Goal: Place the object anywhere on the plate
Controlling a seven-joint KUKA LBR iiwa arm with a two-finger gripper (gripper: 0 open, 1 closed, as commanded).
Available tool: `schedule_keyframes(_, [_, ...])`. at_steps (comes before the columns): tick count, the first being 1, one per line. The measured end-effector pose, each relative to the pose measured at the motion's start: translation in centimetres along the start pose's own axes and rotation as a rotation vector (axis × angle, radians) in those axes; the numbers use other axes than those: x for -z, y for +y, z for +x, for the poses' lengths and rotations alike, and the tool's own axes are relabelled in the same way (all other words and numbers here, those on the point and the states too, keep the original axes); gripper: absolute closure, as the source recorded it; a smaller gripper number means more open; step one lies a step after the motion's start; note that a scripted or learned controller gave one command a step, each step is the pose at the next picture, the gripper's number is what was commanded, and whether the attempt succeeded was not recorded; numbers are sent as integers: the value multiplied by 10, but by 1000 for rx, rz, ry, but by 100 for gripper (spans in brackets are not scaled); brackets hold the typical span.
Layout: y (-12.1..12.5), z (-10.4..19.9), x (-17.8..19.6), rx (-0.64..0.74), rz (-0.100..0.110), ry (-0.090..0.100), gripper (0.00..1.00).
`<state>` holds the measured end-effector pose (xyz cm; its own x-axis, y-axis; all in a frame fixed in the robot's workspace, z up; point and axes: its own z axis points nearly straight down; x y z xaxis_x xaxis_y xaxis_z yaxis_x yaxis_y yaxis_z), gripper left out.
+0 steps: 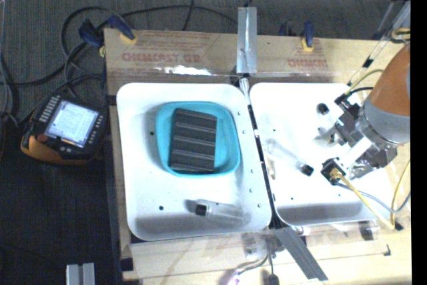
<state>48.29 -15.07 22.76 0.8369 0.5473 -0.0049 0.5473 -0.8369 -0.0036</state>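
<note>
Dark ridged block [194,140] already resting on teal plate [230,147]; claw [331,143] over right bin [287,207], grip state impossible to tell; likely retreat next.

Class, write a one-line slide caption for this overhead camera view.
Dark ridged block lies on the blue plate in the left bin; the arm's pincer hangs over the right bin.

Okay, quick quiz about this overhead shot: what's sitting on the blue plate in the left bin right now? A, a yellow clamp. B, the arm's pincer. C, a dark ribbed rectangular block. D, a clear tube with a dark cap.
C: the dark ribbed block lies flat on the blue plate in the left bin, while the clear tube lies on the bin floor nearer the camera.
</note>
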Motion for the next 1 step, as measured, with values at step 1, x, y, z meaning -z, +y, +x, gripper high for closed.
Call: schedule_keyframes(1, [-70, 45, -46, -18, 1, -1, 0])
